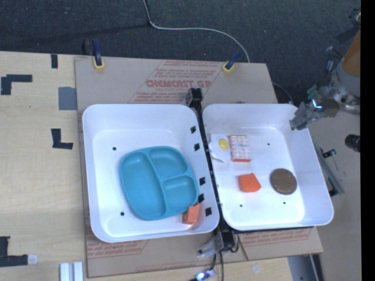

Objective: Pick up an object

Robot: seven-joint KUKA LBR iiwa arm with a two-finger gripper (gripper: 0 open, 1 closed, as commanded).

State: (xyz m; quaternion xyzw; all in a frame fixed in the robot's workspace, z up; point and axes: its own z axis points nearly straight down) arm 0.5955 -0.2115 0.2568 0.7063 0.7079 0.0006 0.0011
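In the right bin (304, 209) lie a brown round disc (283, 181), an orange block (249, 182), a pink-and-white patterned packet (239, 147) and a small yellow-and-white item (220, 144). The left bin (94, 127) holds a blue divided tray (158, 181) and a small orange piece (191, 214) at the tray's lower right corner. My gripper (302, 119) hangs over the right bin's upper right corner, apart from all the objects. Nothing shows between its tips.
Both bins rest on a brown cardboard sheet (170, 84) held by two clamps (98, 58) at the back. A white cable (193, 28) runs across the dark floor behind. The arm's body (345, 75) fills the upper right.
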